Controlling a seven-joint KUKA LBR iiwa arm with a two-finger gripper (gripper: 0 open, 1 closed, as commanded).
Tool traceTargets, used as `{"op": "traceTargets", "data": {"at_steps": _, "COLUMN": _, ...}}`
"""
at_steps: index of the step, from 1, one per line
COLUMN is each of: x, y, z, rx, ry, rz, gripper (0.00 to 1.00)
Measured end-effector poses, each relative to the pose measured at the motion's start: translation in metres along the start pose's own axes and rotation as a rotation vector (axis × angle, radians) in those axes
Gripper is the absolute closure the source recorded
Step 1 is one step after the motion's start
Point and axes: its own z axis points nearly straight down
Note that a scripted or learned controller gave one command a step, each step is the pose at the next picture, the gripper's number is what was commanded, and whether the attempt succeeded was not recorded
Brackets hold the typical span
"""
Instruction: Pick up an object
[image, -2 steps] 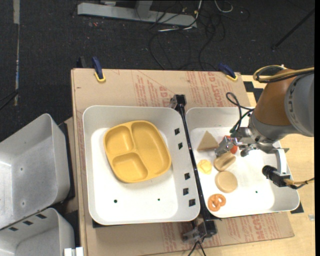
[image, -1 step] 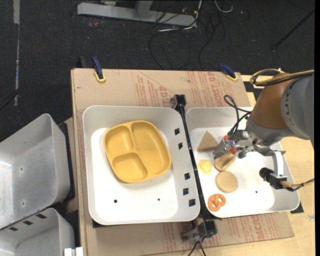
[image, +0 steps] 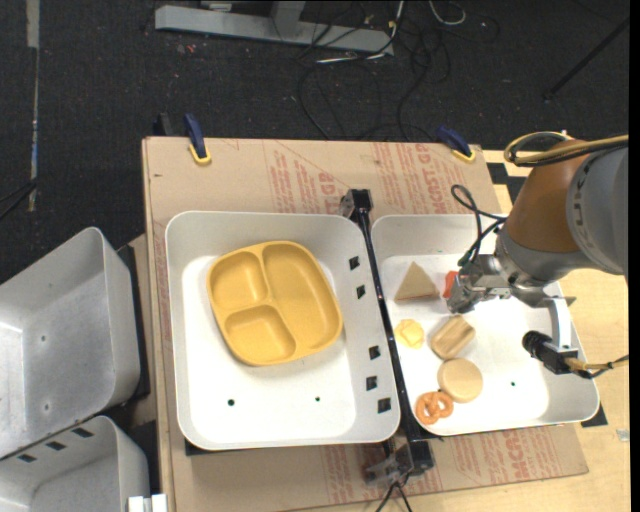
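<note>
The gripper is hung just beside the tan wedge — likely positioned for a grab — though the jaw state cannot be told.

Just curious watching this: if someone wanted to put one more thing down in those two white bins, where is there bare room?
Left bin: bare floor in front of the yellow divided plate. Right bin: bare patch at the near right corner. Crowded: its left side, with the wedge, yellow piece, block, round piece, pretzel and the hand.
</note>
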Motion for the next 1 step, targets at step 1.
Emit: {"op": "traceTargets", "data": {"at_steps": 1, "x": 0.0038, "y": 0.0047, "z": -0.0437, "rx": -0.004, "ry": -0.001, "rz": -0.005, "gripper": 1.00}}
